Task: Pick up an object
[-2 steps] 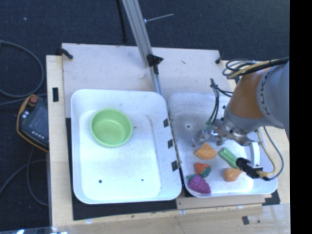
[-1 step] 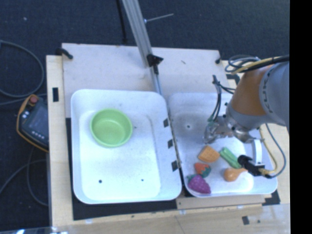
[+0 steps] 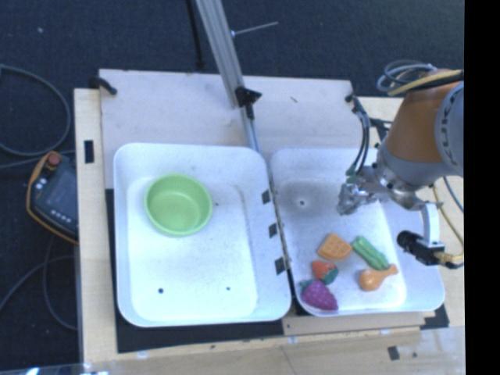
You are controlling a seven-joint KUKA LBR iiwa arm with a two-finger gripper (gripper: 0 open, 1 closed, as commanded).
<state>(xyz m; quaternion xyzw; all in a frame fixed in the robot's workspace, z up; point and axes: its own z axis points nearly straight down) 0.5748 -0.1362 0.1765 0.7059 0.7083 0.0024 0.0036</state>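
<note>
Gripper (image 3: 349, 200) hangs over the right bin (image 3: 312, 170), upper middle; finger state can't be told. Toy food sits at its 5–6 o'clock, apart: orange waffle (image 3: 334, 248) nearest, green pickle (image 3: 369, 252), drumstick (image 3: 376, 276), strawberry (image 3: 323, 270), purple grapes (image 3: 319, 294). Green bowl (image 3: 179, 204) in left bin (image 3: 234, 287), at 9 o'clock.

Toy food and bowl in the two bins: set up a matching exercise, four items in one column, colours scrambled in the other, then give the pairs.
Items:
1. Bowl in the left bin
2. Grapes at the right bin's near edge
3. Waffle piece
4. Drumstick-shaped piece

Colours:
A. Purple
B. Orange, with a lighter handle end
C. Light green
D. Tan-orange, with a grid pattern

Pairs: 1-C, 2-A, 3-D, 4-B
</note>
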